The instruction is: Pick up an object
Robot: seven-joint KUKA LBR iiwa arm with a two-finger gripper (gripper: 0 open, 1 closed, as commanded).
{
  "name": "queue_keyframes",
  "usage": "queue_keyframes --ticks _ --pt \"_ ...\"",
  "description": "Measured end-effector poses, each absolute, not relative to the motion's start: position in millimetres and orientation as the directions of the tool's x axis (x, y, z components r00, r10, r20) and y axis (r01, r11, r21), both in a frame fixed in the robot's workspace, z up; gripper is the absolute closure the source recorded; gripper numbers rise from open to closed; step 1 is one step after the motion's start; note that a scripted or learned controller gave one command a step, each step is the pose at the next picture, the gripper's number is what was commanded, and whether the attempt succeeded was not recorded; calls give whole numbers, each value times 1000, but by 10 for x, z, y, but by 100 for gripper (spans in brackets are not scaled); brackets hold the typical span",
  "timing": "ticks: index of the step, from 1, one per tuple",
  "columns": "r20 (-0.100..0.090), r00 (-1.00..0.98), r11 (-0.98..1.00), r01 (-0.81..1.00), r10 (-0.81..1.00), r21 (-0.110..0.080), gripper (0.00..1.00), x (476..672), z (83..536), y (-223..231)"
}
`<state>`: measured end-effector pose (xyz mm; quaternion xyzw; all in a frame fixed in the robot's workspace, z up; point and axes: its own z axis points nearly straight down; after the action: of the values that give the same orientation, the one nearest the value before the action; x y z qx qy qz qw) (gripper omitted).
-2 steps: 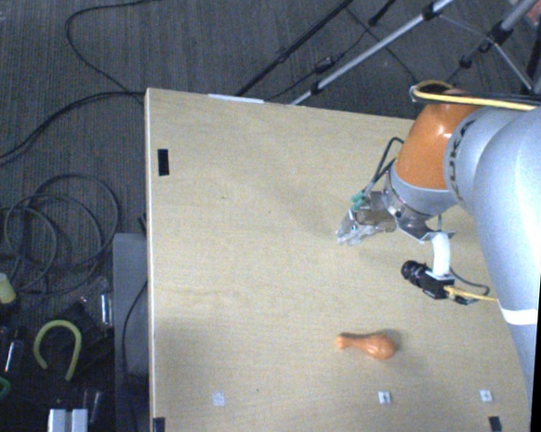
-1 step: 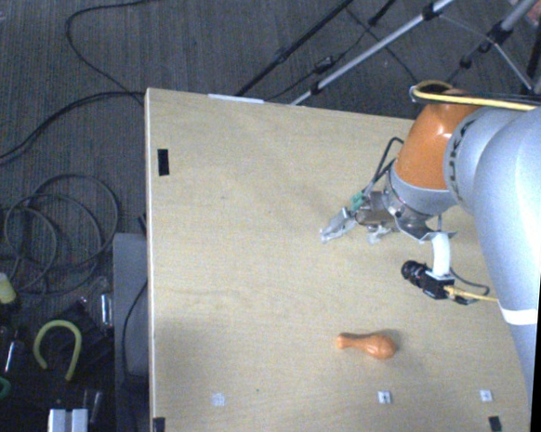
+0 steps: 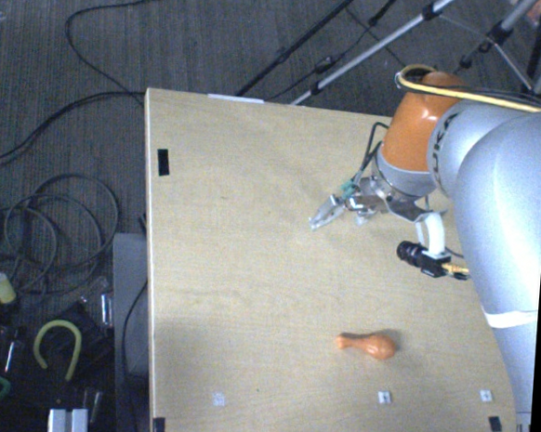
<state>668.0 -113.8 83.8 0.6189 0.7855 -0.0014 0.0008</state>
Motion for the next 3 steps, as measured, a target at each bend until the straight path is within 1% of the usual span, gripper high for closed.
queue_keyframes --ticks 1,2,3 --pt "-5 -234 234 972 972 -1 100 6681 929 -1138" --pt "-5 -234 234 972 972 -2 0 6680 929 -1138" --pt "-6 -233 233 973 972 -2 100 6680 1019 -1141"
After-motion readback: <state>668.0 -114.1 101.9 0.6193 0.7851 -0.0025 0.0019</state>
